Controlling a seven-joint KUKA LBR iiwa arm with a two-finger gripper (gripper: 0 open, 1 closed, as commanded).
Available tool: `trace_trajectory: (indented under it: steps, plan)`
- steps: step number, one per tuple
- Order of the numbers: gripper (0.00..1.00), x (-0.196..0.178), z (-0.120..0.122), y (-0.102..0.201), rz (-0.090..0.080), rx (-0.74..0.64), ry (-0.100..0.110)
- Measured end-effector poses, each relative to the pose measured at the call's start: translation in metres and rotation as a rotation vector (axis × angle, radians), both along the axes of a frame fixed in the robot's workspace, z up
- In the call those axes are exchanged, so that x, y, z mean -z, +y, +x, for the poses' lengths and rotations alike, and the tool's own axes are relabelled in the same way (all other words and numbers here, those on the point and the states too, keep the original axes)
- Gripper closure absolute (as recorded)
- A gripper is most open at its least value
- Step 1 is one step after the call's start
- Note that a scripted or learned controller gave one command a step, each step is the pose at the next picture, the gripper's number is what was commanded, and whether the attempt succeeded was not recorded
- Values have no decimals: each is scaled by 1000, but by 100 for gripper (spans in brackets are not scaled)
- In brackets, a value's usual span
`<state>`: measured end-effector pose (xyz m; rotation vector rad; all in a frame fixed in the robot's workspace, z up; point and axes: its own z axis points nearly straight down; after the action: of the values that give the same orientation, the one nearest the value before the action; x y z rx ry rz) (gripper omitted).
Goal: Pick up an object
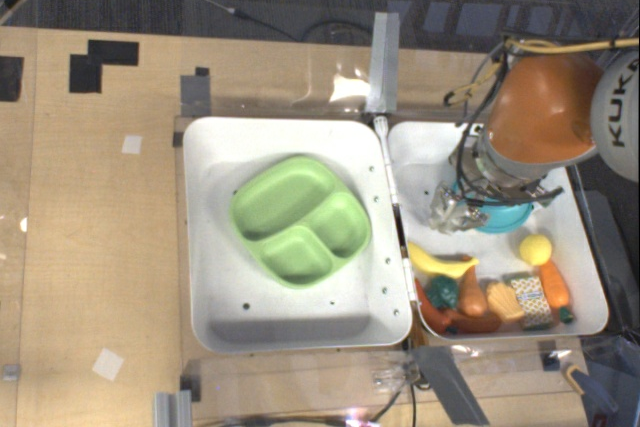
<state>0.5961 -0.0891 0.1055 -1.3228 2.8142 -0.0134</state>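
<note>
The gripper (452,212) hangs low in the right bin (420,150), under the arm's orange band, its metal fingers at the left edge of a blue bowl (503,214). Just below lies a yellow banana (441,262). A yellow lemon (536,249) sits to the lower right of the bowl. Along the bin's front edge lie a red pepper (452,317), a brown-orange toy food (473,290), a tan waffle-like piece (505,301), a patterned block (531,296) and an orange carrot (555,284). The arm covers most of the bowl.
The left bin (215,315) holds a green three-compartment plate (300,219) tilted across its middle. A metal divider (381,65) stands between the bins at the back. Cables run over the arm at the upper right.
</note>
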Motion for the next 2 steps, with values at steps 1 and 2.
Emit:
trace_trajectory:
  steps: [1,2]
  plan:
    - [100,-78,-15,-80,-11,-123,20]
    - [0,-75,-15,-77,-7,-126,23]
